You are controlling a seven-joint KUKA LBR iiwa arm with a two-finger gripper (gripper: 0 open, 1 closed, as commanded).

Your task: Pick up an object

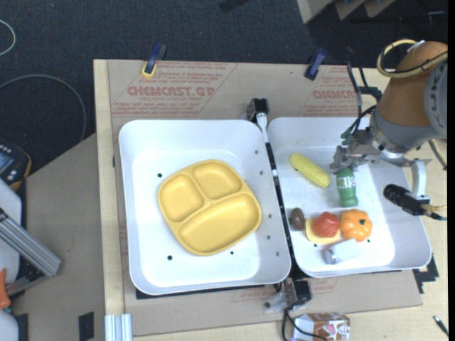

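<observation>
Nearest my camera, in the right bin point(409, 258), I see a small white block point(343, 252) by the front wall, and just behind it a red tomato point(325, 224) and an orange pumpkin point(355, 225) side by side on something yellow, with a dark brown piece point(296, 219) at their left. The left bin point(135, 190) holds a yellow divided plate point(208, 206), lying flat near its middle. Further back in the right bin, a green bottle point(346, 188) stands roughly upright, and a yellow corn cob point(310, 170) lies slantwise just left of it. The gripper point(346, 163) sits directly over the bottle's top; the arm point(409, 98) comes in from the right rear, its orange band above the grey wrist, bent steeply downward into the bin. The jaws appear to straddle the bottle's cap, but I cannot tell from this angle whether they are open or clamped on it. Both bins rest on the tabletop point(114, 119).
</observation>
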